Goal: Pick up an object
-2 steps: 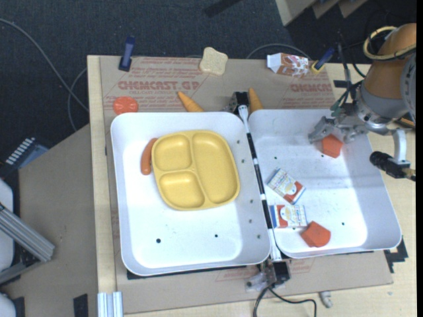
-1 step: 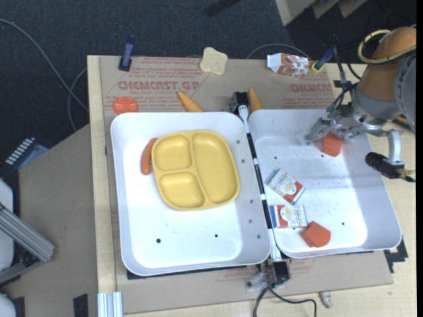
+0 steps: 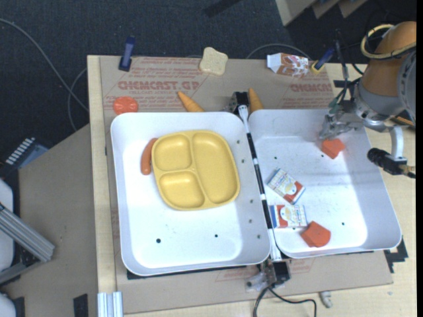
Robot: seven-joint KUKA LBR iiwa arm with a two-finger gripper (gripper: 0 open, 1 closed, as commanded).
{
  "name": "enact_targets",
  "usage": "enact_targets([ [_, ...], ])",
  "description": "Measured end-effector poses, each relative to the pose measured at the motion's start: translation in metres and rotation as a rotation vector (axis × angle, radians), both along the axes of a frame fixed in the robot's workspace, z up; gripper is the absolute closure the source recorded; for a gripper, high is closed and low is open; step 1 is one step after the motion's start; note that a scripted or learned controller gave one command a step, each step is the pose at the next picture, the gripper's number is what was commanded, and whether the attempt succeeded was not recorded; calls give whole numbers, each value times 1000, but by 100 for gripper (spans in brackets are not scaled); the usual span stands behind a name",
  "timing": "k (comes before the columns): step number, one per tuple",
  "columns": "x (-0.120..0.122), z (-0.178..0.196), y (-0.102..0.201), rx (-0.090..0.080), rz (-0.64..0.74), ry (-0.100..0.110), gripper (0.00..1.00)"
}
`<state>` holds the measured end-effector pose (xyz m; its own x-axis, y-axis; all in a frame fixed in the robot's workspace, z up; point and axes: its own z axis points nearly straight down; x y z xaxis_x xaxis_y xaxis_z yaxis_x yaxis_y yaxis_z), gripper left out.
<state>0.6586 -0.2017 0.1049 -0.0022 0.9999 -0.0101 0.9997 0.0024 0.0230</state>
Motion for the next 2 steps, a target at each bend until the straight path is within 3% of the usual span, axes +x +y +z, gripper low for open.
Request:
enact_targets([
  [1, 0, -1, 0, 0, 0, 1, 0],
  [2, -1, -12, 4, -2, -1, 6, 0],
])
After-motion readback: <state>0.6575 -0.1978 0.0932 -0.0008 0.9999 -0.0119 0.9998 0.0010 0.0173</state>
